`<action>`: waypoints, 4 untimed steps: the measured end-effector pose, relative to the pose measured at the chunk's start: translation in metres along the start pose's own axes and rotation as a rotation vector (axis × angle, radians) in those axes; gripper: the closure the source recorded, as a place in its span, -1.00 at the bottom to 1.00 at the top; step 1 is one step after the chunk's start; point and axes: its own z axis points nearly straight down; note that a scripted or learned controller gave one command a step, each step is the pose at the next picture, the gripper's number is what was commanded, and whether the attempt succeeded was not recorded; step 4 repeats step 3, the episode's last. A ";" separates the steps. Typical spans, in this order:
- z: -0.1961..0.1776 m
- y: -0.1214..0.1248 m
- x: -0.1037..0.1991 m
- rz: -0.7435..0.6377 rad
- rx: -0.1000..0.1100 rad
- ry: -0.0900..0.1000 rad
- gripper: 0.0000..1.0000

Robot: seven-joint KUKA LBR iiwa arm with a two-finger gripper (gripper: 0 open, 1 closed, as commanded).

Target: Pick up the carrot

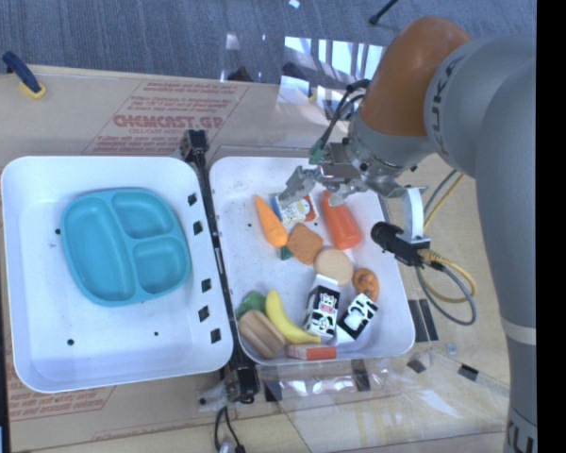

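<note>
So the carrot [269, 221] is lying in the right bin [228, 253] toward its far-left part, long axis running roughly near-to-far with a slight lean, green tip at the near end. The end effector [313, 185] hangs just to its right and a touch farther back, over a small packet [292, 206], and honestly I can't tell how it's set from this angle. My guess is it needs a short nudge left and toward the near side, jaws turned across the carrot's width, watching the cookie [305, 243] just beside it.
</note>
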 end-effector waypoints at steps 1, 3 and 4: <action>0.138 0.006 -0.004 -0.074 -0.004 -0.003 -1.00; 0.036 0.029 0.061 -0.358 -0.008 -0.003 1.00; 0.036 0.029 0.061 -0.358 -0.008 -0.003 1.00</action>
